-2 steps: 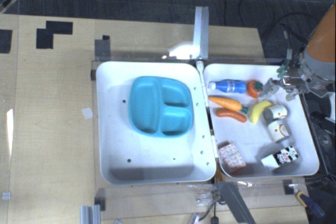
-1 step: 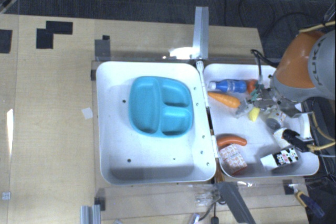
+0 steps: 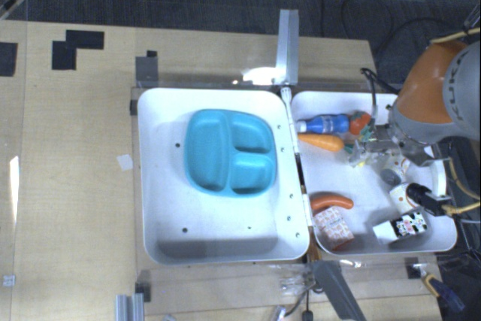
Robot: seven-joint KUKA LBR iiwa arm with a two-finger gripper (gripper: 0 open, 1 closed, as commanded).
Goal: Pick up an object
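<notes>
My gripper [image 3: 366, 149] hangs low over the back middle of the right bin [image 3: 376, 246], below the arm's orange band. Just to its left lie an orange carrot [image 3: 324, 142] and, behind that, a blue bottle [image 3: 328, 123] with a white cap. A small red and green thing [image 3: 363, 124] sits right at the gripper's back edge. Nearer the front are a red sausage [image 3: 331, 201], a red and white wrapped packet [image 3: 334, 226] and a small black and white box [image 3: 406, 226]. Nothing shows between the fingers.
The left bin [image 3: 165, 237] holds a blue divided plate [image 3: 230, 151] near its middle. A metal post [image 3: 288, 41] rises behind the wall between the two bins. Bare white floor lies in the right bin's middle, in front of the gripper.
</notes>
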